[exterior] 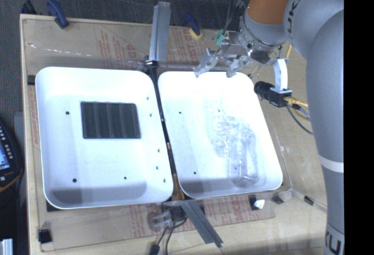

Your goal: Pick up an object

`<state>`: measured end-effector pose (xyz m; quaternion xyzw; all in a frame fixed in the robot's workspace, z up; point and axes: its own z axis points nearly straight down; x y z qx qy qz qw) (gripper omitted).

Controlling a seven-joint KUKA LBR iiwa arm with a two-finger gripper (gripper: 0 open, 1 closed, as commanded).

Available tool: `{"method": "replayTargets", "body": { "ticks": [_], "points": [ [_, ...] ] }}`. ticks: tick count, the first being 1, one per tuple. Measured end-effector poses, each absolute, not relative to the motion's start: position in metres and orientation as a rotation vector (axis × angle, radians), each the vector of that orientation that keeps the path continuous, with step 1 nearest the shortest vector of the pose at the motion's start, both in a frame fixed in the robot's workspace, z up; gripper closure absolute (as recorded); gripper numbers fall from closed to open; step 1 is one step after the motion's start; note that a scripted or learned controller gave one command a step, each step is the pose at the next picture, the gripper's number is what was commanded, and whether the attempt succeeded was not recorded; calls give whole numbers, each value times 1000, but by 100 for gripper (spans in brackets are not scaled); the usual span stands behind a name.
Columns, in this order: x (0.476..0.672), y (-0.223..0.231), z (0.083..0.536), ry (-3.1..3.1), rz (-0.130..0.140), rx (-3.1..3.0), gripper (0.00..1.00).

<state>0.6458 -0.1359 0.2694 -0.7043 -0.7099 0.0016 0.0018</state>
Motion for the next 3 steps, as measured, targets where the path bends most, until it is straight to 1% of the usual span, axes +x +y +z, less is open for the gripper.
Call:
{"method": "replayTargets", "body": {
  "ticks": [1, 2, 3],
  "points": [
    [654, -166, 249, -2500, 4, -1896, 0],
    [646, -63, 191, -2301, 5, -2134, 0],
    [618, -129, 286, -2202, 0, -2241, 0]
  ]
}}
